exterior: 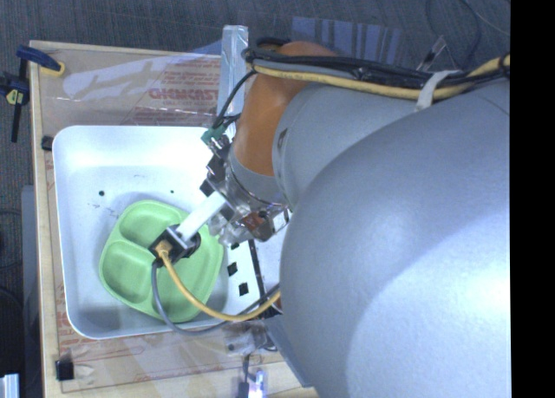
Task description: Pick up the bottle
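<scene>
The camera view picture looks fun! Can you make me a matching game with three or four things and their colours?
Things:
1. divided dish
2. bin
3. band above the arm's wrist
4. cable looping over the dish

Colours:
a. orange
b. yellow
c. green
d. white

Pairs: 1-c, 2-d, 3-a, 4-b

A bulky grey arm bears an orange band, with black and yellow cables strapped along it.
</scene>
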